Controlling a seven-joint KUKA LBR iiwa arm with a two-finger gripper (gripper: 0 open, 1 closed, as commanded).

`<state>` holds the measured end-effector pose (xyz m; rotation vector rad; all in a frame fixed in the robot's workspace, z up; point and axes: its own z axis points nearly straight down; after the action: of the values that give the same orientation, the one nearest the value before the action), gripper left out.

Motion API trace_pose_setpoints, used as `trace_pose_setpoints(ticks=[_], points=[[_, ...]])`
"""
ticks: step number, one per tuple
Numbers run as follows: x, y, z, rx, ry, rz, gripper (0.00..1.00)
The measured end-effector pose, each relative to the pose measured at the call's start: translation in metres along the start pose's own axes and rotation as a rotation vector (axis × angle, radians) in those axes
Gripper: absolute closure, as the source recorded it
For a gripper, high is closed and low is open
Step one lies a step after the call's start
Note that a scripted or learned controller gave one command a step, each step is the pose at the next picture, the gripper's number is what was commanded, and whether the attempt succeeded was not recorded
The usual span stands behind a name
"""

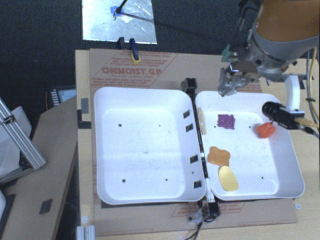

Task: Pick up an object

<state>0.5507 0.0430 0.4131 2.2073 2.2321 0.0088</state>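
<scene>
You look down on a dark carpeted floor behind a pale wooden bench (55,149). A shiny silver sheet (119,13) lies on the carpet at the top of the view. On the bench, a brown cardboard sheet (132,69) with red printed lettering lies under two shallow white bins set side by side. A blue and yellow clamp (134,51) sits at the cardboard's far edge, and an aluminium rail (17,139) runs at a slant at the left edge.

The left bin (145,149) and the right bin (260,169) touch along a seam, where small black clips (190,128) stand in a row.

All the things you could pick lie in the right bin. A purple block (226,121) sits near its far wall. An orange-red lump (266,130) lies towards its right side, well apart from the purple block. A flat tan-orange piece (219,156) lies near the seam, and a yellow piece (228,178) lies just beside it, towards the near wall. A pale thin stick (202,121) lies along the bin's left wall.

The arm (285,14) reaches in from the upper right. Its gripper (227,90) hangs over the far rim of the right bin, beyond the purple block and apart from it. You cannot tell from this view whether the gripper is open or closed, and you see nothing held in it.
</scene>
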Motion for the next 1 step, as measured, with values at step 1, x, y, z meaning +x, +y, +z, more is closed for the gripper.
trace_pose_setpoints(ticks=[1], points=[[-0.0039,-0.0561,0.0043,0.005,-0.001,0.006,1.0]])
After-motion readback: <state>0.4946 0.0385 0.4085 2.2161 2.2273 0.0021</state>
